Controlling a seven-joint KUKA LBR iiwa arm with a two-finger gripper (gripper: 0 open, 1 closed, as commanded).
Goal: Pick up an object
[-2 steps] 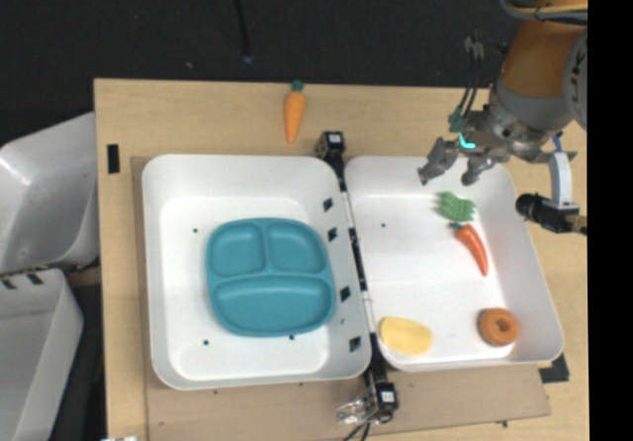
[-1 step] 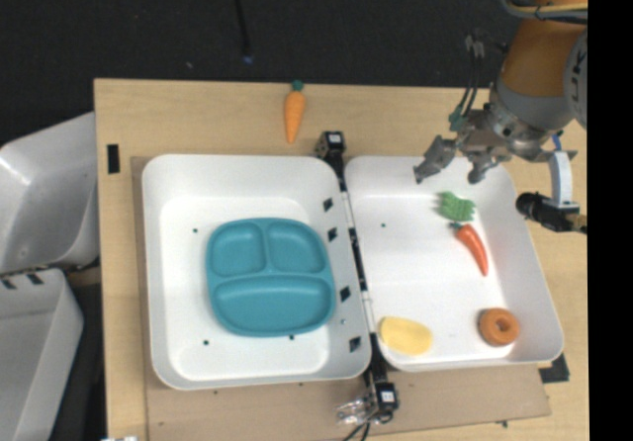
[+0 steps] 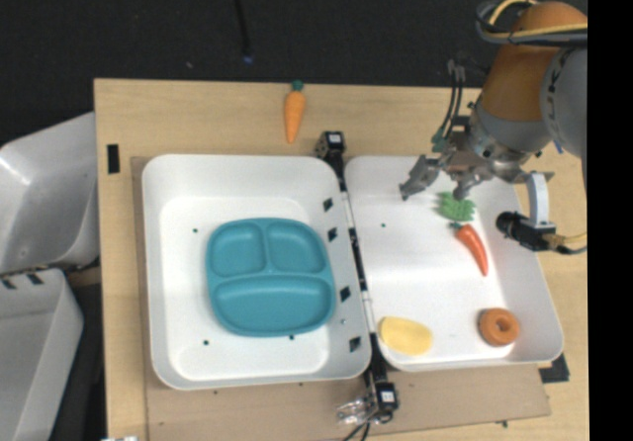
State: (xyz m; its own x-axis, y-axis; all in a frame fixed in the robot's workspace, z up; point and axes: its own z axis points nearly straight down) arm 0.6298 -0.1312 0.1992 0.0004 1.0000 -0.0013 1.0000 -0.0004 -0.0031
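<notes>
I see a teal divided plate (image 3: 269,276) lying flat in the middle of the left white bin (image 3: 163,330), which sits edge to edge with the right white bin (image 3: 396,221) on the wooden tabletop (image 3: 198,113). A toy carrot (image 3: 294,113) lies on the bare tabletop just behind the left bin, green top pointing away from me, with a small black clip (image 3: 330,144) near it at the seam between the bins. White equipment (image 3: 40,192) stands off the tabletop's left edge.

Tool (image 3: 435,184) above carrot (image 3: 469,234) (right bin (image 3: 415,271))
</notes>
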